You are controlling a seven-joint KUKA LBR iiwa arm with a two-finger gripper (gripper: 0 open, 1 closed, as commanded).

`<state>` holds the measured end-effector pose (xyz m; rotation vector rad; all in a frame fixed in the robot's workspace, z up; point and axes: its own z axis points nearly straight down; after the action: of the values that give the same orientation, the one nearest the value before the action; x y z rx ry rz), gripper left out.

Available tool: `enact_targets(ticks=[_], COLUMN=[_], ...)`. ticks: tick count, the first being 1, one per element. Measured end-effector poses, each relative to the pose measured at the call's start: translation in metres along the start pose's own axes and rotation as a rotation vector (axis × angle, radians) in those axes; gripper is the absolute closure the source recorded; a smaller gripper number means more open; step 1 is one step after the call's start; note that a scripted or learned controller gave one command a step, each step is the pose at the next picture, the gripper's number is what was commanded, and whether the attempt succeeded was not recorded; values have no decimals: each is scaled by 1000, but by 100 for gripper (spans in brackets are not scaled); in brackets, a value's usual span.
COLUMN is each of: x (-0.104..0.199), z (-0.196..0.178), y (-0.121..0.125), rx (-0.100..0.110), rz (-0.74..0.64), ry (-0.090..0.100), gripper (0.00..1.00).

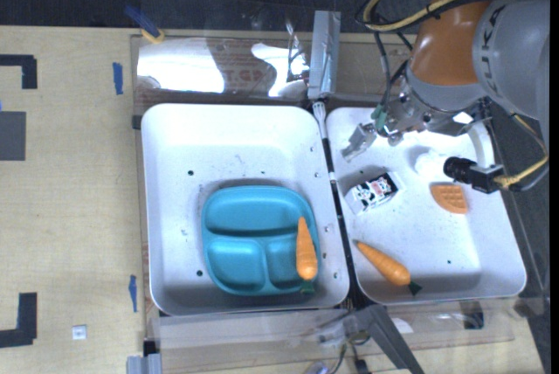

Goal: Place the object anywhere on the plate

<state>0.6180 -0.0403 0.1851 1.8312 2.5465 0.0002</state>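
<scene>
Two shallow white bins sit side by side on a pale wooden bench. On the left bin (pixel 166 145) rests a blue divided plate (pixel 249 228), and one carrot (pixel 305 250) already lies along its right edge. The right bin (pixel 489 267) holds a second carrot (pixel 383 263), a small black-and-white box (pixel 374 190) and an orange ridged chip-like piece (pixel 451 197). The gripper (pixel 371 132) hovers over the right bin's upper left, its fingers apart and holding nothing. A good grasp would likely straddle the second carrot across its width, near the middle.
</scene>
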Motion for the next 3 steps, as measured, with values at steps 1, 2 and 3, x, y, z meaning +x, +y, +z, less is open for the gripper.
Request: enact_targets(ticks=[1, 2, 3], x=[-8, -77, -136], z=[-3, 30, -29], y=[-10, 18, 8], rx=[2, 1, -5], rz=[-102, -170, -295], ry=[4, 1, -3], gripper=[0, 0, 0])
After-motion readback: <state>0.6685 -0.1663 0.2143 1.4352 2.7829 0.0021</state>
